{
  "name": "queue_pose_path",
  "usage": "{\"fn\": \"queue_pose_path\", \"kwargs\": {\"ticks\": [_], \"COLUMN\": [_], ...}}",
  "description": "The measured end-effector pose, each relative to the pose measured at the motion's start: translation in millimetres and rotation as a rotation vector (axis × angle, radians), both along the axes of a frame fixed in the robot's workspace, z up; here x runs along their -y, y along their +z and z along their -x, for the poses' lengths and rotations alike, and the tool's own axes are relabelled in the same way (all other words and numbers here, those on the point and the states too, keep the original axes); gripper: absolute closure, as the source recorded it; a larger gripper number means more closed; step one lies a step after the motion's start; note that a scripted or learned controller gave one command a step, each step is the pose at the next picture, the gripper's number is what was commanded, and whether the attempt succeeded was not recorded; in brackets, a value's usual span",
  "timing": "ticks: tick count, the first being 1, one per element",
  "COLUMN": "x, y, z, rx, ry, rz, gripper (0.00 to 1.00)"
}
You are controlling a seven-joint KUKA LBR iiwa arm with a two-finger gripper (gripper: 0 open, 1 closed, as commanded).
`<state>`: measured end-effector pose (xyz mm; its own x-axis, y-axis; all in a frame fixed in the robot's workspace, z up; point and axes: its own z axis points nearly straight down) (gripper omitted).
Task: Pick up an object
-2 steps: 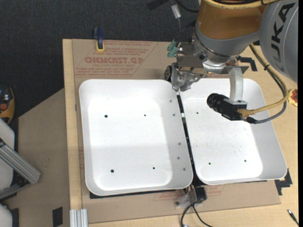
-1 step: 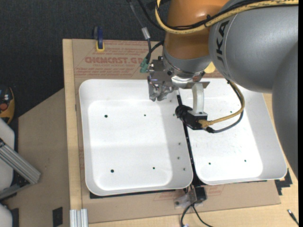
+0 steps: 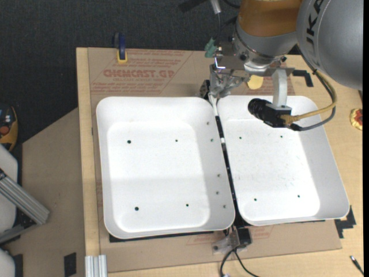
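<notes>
My gripper [image 3: 219,84] hangs over the far rim where the two white bins meet, under the grey arm with its orange band [image 3: 270,4]. A small pale yellow object [image 3: 254,82] shows just right of the gripper, at the far edge of the right bin [image 3: 288,172]. Whether that object touches the gripper or lies behind it I cannot tell. The left bin [image 3: 158,166] shows its bare white floor with a few dark dots.
A black part on a cable [image 3: 268,113] hangs from the arm over the far part of the right bin. A blue and yellow clamp [image 3: 120,47] sits on the brown board [image 3: 144,71] behind the bins. Metal framing [image 3: 23,203] lies at the left.
</notes>
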<state>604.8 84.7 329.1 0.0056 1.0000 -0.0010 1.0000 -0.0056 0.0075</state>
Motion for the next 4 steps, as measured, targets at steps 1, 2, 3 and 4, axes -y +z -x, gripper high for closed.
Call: {"fn": "queue_pose_path", "kwargs": {"ticks": [1,2,3,4], "x": [71,50,69,73], "y": [33,-43,-25,13], "z": [19,-14,-11,22], "rx": [-0.001,-0.015,-0.004,-0.003], "ry": [-0.003,0.008,0.004,0.004], "rz": [0.002,-0.001,0.000,-0.001], "gripper": [1.00,1.00,1.00,1.00]}}
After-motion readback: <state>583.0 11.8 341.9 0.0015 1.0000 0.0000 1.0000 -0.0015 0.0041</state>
